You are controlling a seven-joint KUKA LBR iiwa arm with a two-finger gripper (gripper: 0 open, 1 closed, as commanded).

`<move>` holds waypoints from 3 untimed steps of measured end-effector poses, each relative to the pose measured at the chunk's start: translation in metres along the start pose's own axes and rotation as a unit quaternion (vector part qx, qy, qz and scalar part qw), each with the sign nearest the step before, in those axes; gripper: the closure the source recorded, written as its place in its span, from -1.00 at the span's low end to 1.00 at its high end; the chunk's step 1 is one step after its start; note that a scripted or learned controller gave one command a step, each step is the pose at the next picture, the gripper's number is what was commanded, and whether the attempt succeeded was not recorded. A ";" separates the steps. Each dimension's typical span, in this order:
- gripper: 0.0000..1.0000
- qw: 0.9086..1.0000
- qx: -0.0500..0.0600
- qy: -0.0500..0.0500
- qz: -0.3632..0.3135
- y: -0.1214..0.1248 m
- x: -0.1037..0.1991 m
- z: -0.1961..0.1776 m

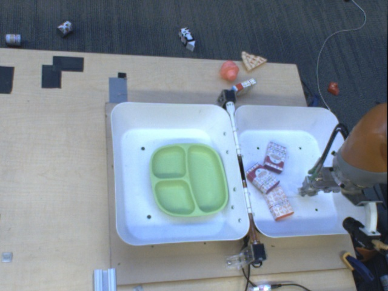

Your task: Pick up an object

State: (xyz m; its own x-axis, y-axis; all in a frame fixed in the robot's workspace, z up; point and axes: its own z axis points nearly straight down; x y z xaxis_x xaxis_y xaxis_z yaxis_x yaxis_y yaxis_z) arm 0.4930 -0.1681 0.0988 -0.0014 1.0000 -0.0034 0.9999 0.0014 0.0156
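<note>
Green, a three-compartment plastic tray [189, 180] lies in the left white bin [130, 162] on the wooden surface [54, 174]. Right of it, three red-and-white packets [270, 177] lie touching in the middle of the right white bin [303, 223]. Just beside them, further right, the claw [308, 188] hangs low over the bin floor; whether it is open or closed I cannot tell.

There are two white bins: the left bin [124, 162] and the right bin [315, 126]. One green plate [189, 180] with three parts sits in the left bin. Three small red and white packets sit in the right bin: one far [276, 156], one in the middle [262, 177], one near [279, 203].
</note>
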 end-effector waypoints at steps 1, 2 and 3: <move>-1.00 1.000 0.000 0.000 0.000 0.000 0.000 0.000; -1.00 1.000 0.003 -0.003 0.002 -0.004 0.056 0.009; 1.00 1.000 0.000 -0.001 0.000 -0.002 0.059 -0.001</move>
State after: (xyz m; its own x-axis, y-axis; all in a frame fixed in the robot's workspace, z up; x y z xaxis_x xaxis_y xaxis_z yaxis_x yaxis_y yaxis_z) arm 0.4914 -0.1089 0.1000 -0.0007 1.0000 -0.0058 0.9999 0.0008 0.0151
